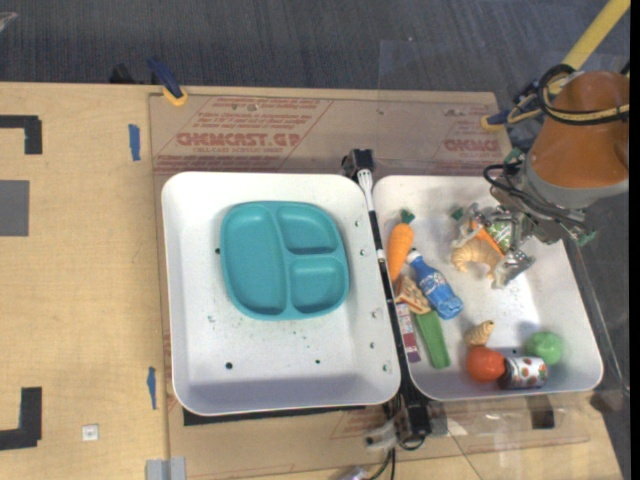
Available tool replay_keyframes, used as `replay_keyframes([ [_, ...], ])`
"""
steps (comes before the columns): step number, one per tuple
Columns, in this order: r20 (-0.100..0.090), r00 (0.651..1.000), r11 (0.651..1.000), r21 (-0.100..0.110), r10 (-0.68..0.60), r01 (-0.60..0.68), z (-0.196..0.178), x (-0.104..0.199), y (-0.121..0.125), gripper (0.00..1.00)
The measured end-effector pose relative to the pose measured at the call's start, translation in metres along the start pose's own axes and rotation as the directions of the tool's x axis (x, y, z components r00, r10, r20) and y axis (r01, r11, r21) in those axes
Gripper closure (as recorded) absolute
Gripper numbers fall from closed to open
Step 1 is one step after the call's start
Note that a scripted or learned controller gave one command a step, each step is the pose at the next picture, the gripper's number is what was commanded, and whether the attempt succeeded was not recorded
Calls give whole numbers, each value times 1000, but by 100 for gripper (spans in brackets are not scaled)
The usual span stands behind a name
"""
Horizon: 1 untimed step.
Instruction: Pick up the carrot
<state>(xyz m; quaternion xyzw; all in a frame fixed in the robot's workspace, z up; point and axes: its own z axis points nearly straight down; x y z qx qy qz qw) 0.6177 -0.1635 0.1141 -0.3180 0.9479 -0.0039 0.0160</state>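
The carrot (399,248), orange with a green top, lies at the left side of the right bin (580,308), close to the divider and pointing toward the near edge. My gripper (508,240) hangs low over the bin's far right part, well to the right of the carrot. Beneath it is a cluster of small items, among them a tan toy (474,256) and something orange and green (487,230). The arm's orange band (585,128) rises above the bin's far right corner.
A blue bottle (436,288) and a green stick-shaped item (433,338) lie just right of the carrot. A red tomato (484,364), a can (526,371) and a green ball (547,347) sit at the near right. A teal divided plate (285,258) rests in the left bin (190,298).
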Motion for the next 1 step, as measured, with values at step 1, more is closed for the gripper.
replay_keyframes([
  [1,-1,1000,1000,-1,0,0,1,0,0,0],
])
